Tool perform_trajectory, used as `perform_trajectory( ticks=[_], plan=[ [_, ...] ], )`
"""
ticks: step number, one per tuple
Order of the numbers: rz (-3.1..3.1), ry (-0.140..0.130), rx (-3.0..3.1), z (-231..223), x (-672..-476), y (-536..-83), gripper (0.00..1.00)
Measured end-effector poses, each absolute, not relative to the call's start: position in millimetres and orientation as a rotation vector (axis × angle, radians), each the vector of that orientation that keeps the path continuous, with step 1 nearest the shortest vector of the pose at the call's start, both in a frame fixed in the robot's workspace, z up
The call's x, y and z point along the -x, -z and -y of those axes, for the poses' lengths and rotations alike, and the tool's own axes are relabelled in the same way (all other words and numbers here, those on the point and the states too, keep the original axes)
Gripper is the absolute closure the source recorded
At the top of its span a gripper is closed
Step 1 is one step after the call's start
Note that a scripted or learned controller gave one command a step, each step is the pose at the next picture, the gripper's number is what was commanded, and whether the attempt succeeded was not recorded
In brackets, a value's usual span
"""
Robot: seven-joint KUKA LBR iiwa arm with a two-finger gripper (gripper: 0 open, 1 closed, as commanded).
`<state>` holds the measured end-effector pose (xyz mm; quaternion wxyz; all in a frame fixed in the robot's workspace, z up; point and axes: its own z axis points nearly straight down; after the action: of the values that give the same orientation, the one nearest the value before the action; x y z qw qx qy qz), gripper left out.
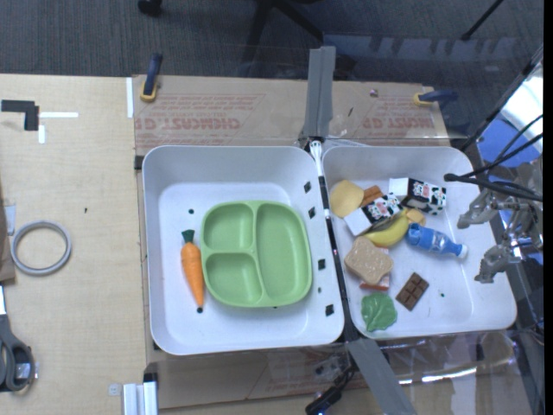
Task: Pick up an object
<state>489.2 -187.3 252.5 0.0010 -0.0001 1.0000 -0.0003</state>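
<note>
While the pincer (494, 232) hangs apart, a blue bottle (435, 242) lies just beside it.

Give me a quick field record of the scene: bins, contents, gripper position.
left bin: green divided plate, carrot lying beside the plate's left edge
right bin: banana, blue bottle, sandwich, chocolate bar, green leaf, yellow round piece, small boxes, clustered in the left half
gripper: over the right bin's right side, nothing seen between its fingers
bench, outside bins: tape roll at left
</note>
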Motion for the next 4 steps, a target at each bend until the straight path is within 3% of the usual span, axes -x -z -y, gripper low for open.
perform_trajectory(
  ticks=[1, 2, 3, 4],
  plan=[
    [-3.101, 0.005, -0.369, 212.0, -526.6, -110.5, 0.00],
    [-3.043, 0.002, -0.763, 202.8, -574.7, -92.7, 0.00],
    [-3.040, 0.004, -0.756, 202.2, -576.4, -103.4, 1.00],
    [-2.811, 0.002, -1.394, 115.1, -607.9, -92.8, 1.00]
  ],
)
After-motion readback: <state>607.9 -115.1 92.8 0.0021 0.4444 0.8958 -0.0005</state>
